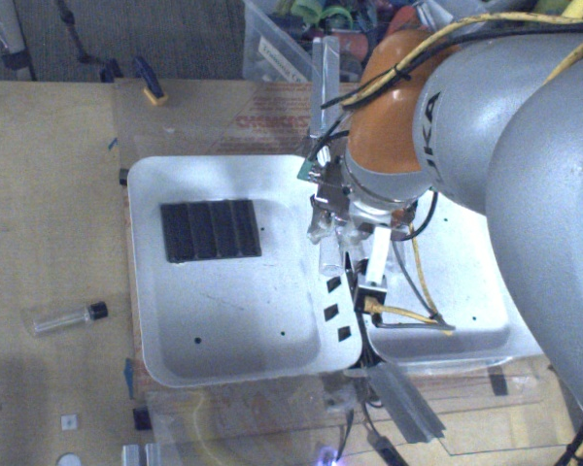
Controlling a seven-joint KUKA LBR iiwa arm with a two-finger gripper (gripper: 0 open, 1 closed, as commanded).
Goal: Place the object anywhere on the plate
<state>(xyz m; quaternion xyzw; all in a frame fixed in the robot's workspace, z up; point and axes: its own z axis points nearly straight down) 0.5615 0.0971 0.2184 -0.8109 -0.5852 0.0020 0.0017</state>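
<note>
A: Black ribbed plate [211, 230]?

B: Flat in the left bin [235, 355], toward its far left corner; nothing on top of it; well apart from the gripper [353, 265].

A: And the object to be placed?

B: Hard to pick out; possibly hidden under the wrist; cannot tell.

A: Gripper, then?

B: Hanging over the ridge where the two bins meet, closer to the near side; pointed downward; clenched or released, impossible to say from this angle; too much clutter of brackets and wires around it.

A: Above that?

B: Orange band [394, 115] just over the wrist; grey arm [505, 134] coming in from the right and covering much of the right bin [471, 338]; yellow cable [408, 314] trailing from the wrist down into that bin.

A: Elsewhere in the left bin?

B: Two small dark specks [196, 339] on the near floor.

A: Out on the bench?

B: Clear vial [68, 316] with a black cap lying on its side, left of the left bin; blue clamp [153, 81] near the far edge; clear tub [360, 8] of colourful odds and ends beyond both bins.
</note>
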